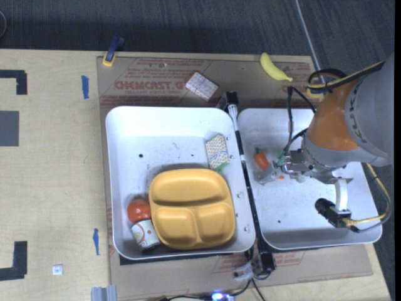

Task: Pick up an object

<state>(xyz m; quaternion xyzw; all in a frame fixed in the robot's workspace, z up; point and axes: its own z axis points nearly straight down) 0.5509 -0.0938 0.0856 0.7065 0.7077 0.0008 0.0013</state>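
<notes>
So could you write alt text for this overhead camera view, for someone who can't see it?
A grey and orange robot arm reaches from the right into the right white bin, its gripper beside a small orange object. The left white bin holds a yellow divided tray, a patterned packet and a small orange-topped container.

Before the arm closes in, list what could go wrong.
1. The small orange object sits near the right bin's left wall, so the gripper may nudge it against the wall instead of catching it.
2. The black cable looping above the wrist could snag.
</notes>
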